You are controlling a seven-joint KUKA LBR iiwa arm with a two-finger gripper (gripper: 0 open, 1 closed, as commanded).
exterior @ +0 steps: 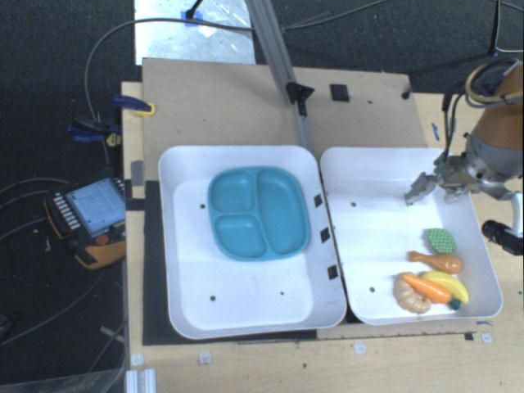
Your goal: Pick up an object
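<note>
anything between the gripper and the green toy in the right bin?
No. Camera view shows bare white floor of the right bin between the gripper and the green toy.

No legible text, labels, brands or numbers. The handheld pendant (88, 211) at the left of the frame has a lit screen, but its contents are too small to read.
</note>
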